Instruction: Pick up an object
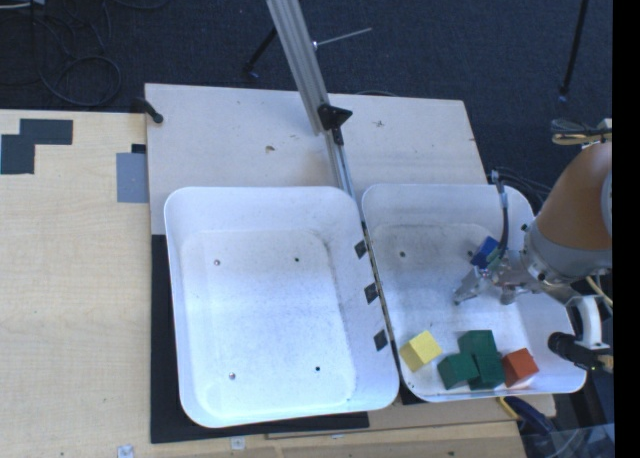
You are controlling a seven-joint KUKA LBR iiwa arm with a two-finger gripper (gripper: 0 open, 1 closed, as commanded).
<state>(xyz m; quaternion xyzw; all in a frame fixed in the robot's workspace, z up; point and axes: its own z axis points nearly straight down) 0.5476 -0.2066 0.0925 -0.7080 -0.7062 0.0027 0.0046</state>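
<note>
1. The left bin (190, 246) is sitting with only its speckled white floor showing, so nothing over there is asking for the arm's attention.
2. In the right bin (430, 208), the blocks are clustering along the near edge: a yellow block (421, 349) furthest left, then a pair of green blocks (472, 358), then an orange block (519, 366) against the near right corner.
3. The gripper (480, 284) is hanging low over the middle of the right bin, with something blue (487, 250) just beside it on the far side; whether it is closed or spread, I cannot tell.
4. I judge this as the reaching stage, with no block gripped; next it needs to be travelling nearward, towards the green blocks, and descending squarely.
</note>
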